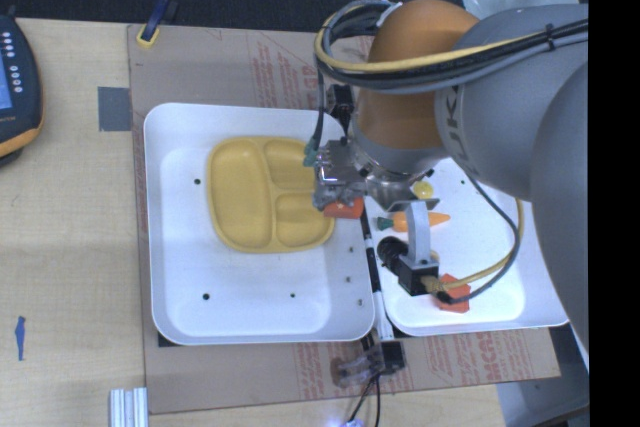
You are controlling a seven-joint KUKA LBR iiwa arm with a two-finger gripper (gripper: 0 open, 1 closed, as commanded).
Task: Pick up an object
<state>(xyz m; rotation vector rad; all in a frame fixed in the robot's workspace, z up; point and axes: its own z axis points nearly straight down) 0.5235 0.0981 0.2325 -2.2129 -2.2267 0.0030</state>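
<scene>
My gripper (334,189) hangs over the right edge of the left bin (180,315), beside the yellow divided plate (262,193). A small red-orange object (346,208) shows right at the gripper's lower tip, close to the wall between the two bins. Whether it is held or lying there, I cannot tell. In the right bin (500,315) an orange carrot-like piece (422,218) and a small yellow piece (425,187) lie partly hidden under the arm. The orange wrist band (410,75) and the grey arm cover most of the right bin.
A black bracket (408,273) with a yellow cable and a red-orange connector (452,301) hangs from the arm over the right bin. A handheld pendant (15,85) lies at the bench's left edge. A blue-yellow clip (152,23) sits behind the left bin.
</scene>
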